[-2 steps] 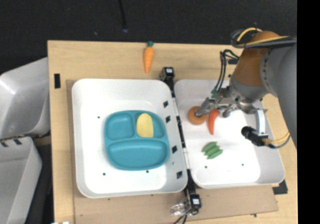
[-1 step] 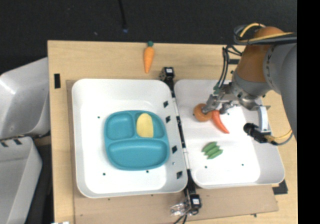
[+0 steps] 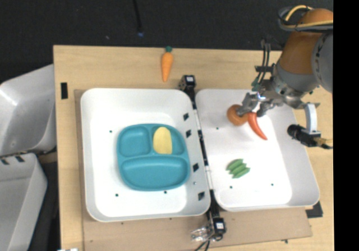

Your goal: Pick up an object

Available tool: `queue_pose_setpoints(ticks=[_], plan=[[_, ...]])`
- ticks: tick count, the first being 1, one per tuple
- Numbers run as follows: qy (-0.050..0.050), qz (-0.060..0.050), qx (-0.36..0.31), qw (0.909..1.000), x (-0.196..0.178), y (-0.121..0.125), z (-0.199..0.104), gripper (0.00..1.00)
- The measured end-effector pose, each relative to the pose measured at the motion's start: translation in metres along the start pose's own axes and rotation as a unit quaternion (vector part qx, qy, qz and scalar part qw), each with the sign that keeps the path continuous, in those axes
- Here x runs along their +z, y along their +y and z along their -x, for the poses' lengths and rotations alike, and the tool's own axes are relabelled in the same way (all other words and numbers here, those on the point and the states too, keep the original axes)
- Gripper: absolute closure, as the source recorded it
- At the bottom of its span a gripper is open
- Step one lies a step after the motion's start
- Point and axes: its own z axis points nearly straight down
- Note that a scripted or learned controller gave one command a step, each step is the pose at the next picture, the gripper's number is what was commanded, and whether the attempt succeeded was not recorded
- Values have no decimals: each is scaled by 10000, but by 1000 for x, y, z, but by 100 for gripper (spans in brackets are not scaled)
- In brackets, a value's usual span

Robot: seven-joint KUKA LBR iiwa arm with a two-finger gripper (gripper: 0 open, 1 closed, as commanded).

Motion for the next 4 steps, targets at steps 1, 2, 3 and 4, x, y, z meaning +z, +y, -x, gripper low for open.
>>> queue_pose_setpoints(ticks=[1, 2, 3, 4], plan=[[0, 1, -3, 10000, -55, 2, 2, 100], [4, -13, -8, 10000, -76, 2, 4, 100], [10, -30, -24, 10000, -68, -3, -54, 100], [7, -34, -18, 10000, -58, 3, -107, 100]])
